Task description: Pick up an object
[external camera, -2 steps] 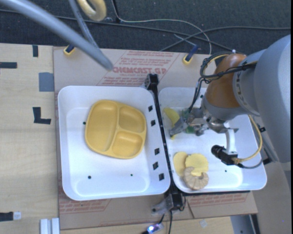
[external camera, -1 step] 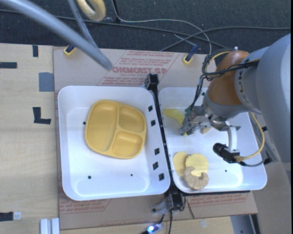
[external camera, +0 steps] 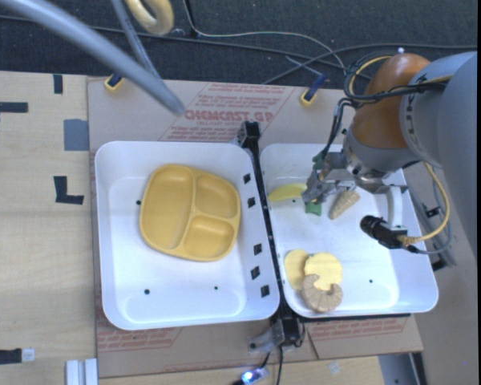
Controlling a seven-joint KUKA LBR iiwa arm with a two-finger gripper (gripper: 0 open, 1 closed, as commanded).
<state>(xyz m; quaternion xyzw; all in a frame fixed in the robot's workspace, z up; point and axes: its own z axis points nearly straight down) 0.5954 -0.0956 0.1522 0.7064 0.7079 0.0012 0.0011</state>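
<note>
one yellow tray (external camera: 190,212), two white bins (external camera: 116,239)

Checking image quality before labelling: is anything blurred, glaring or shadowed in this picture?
Camera view: the grey bar crossing the top left is blurred and out of focus; the yellow plate and left bin are sharp, evenly lit, with only a soft shadow; the gripper is small and dark, its details hard to read.

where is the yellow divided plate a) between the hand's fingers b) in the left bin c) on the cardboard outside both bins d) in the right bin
b, the yellow divided plate lies flat on the floor of the left bin, apart from the hand, which is over the right bin.
</note>
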